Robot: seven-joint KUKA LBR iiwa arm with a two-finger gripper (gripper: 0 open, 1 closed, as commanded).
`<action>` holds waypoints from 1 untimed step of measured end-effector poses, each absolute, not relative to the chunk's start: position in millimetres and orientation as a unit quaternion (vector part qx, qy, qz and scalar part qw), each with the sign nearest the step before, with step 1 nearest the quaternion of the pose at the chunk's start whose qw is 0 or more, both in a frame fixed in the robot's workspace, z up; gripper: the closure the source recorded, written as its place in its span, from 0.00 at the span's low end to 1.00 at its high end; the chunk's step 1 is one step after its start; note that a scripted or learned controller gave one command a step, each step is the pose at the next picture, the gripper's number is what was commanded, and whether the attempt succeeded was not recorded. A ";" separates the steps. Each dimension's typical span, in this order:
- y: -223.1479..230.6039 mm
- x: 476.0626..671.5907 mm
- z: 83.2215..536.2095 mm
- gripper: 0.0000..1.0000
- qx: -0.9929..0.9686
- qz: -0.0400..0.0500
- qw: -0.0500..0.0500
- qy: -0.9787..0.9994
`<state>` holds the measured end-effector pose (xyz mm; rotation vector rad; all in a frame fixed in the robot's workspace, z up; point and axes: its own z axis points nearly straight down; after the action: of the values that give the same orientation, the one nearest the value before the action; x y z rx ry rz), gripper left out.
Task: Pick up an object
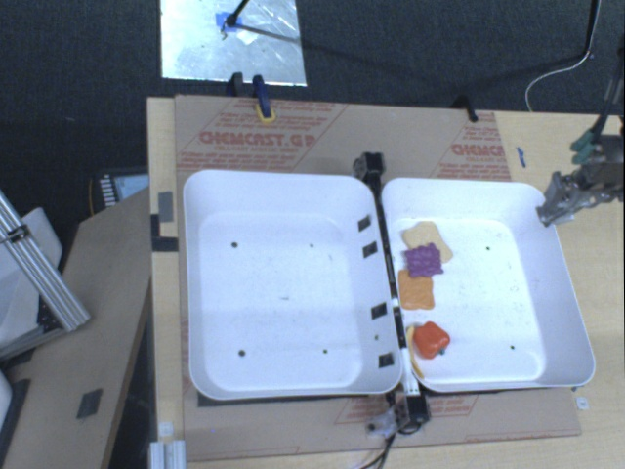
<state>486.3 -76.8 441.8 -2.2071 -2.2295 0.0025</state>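
Several small objects lie along the left side of the right bin (547, 291): a tan flat piece (428, 236), a purple knobbly piece (424, 260) on top of it, an orange flat square (417, 290) below, and a red-orange lump (430, 340) near the front. My gripper (557, 208) hangs at the bin's far right rim, well away from all of them, with nothing seen between its fingers.
The left bin (195, 262) sits beside the right one, joined by a black clipped divider (386, 262). Both rest on a cardboard sheet (293, 130) on the bench. A shiny metal plate (232, 25) lies behind, and an aluminium frame (39, 272) stands at the left.
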 end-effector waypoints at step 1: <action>-14.7 486.9 540.6 1.00 -0.703 -0.005 -0.004 -0.711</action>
<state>486.9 -14.7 540.6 -2.2150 -2.2395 -0.0159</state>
